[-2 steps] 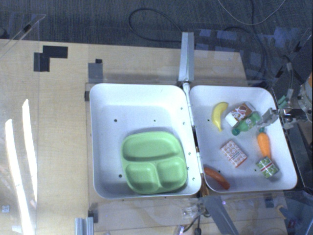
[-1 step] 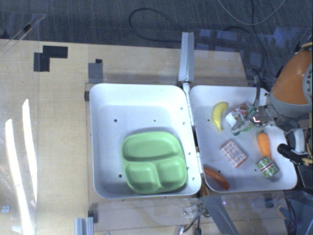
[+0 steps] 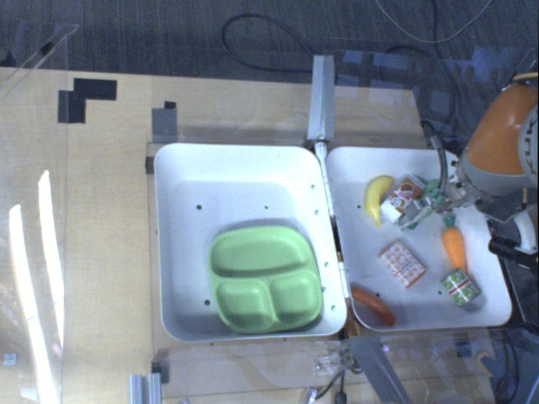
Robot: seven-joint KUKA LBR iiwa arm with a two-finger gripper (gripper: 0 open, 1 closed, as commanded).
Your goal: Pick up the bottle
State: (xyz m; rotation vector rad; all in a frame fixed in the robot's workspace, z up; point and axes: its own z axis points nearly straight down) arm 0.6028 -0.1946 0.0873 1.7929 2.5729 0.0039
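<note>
While the arm point(image 3: 505, 141) is reaching in from the right over the far right corner of the right bin point(image 3: 354, 171), the gripper point(image 3: 434, 202) is hanging low inside that bin, close over the bottle point(image 3: 402, 200). Its fingers are too small and tangled with the wrist parts to read, so I cannot tell whether the jaws are spread or pressed together, nor whether anything is sitting between them. The bottle is lying on its side in the far half of the right bin, its white cap end pointing left and its red and white label facing up, with the gripper tip just at its right end. A banana point(image 3: 376, 197) is lying just beside the bottle on the left, touching or nearly touching the cap end. Nearer in the same bin, a flat patterned pack point(image 3: 402, 263) is resting tilted in the middle, a carrot point(image 3: 455, 247) is lying to its right, and a small green and white can point(image 3: 460, 288) is sitting near the right near corner. A red sausage point(image 3: 373, 305) is lying along the near left edge. In the left bin point(image 3: 181, 225), well apart from all this, a green tray point(image 3: 265, 278) with three compartments is sitting in the near half.
</note>
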